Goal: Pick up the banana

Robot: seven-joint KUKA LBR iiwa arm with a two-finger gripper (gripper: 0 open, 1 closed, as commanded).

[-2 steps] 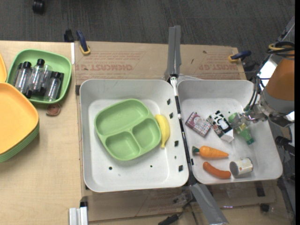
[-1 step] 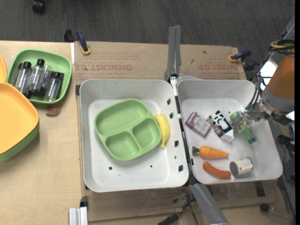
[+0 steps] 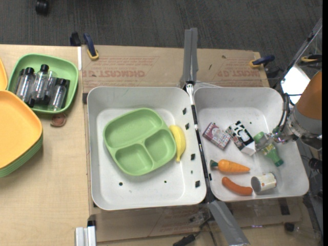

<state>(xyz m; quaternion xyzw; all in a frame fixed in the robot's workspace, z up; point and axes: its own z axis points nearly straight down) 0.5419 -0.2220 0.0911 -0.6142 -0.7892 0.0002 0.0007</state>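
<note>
The yellow banana (image 3: 178, 141) lies in the left bin (image 3: 97, 152), pressed against the right edge of a green divided plate (image 3: 139, 141) and close to the wall between the bins. My gripper (image 3: 280, 135) is far to the right, low over the right bin (image 3: 292, 188), just above a green bottle (image 3: 270, 148). The arm's orange band (image 3: 312, 102) shows at the right edge. Nothing of the banana is near the gripper.
The right bin holds a pink packet (image 3: 217, 136), a black-and-white box (image 3: 242, 136), a carrot (image 3: 233, 166), a red-orange sausage-shaped piece (image 3: 237, 186) and a white cup (image 3: 264, 182). On the bench at left stand a green tray of bottles (image 3: 43, 83) and stacked orange plates (image 3: 15, 132).
</note>
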